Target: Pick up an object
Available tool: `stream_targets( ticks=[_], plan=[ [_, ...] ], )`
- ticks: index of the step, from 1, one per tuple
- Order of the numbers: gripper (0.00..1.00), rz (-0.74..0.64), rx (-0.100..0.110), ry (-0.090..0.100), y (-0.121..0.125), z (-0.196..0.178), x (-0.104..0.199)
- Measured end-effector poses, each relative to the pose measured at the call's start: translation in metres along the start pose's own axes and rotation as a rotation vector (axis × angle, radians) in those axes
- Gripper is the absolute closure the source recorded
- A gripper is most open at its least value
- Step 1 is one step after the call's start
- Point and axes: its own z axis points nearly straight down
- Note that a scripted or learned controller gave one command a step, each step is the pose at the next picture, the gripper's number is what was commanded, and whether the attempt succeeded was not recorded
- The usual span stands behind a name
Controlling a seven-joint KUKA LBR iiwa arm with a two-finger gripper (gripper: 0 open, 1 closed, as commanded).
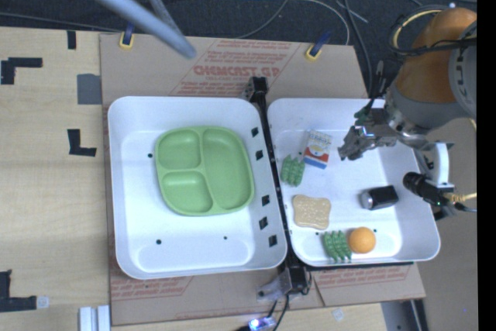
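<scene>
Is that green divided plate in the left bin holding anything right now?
Empty. The green three-compartment plastic plate lies flat in the left white bin, and all three compartments show bare green surface.

Even, bright overhead light, soft shadows, slightly grainy, blurred top-left foreground.

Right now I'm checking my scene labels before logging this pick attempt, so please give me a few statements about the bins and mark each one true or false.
1. The green divided plate lies in the left bin. True.
2. The orange ball sits on the green divided plate. False: it is in the right bin, beside a green ridged piece.
3. The slice of toast lies in the right bin. True.
4. The gripper hangs over the left bin. False: it is over the right bin, near the small white carton.
5. The black cylinder lies in the right bin. True.
</scene>
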Motion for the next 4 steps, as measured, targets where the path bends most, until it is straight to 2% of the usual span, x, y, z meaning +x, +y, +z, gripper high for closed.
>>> stream_targets(
  ticks=[1, 2, 4],
  plan=[
    [1.00, 0.001, 0.004, 0.001, 0.000, -0.001, 0.000],
    [1.00, -0.004, 0.005, 0.002, 0.004, 0.007, 0.053],
    [1.00, -0.003, 0.004, 0.001, 0.003, -0.015, 0.150]
  ],
)
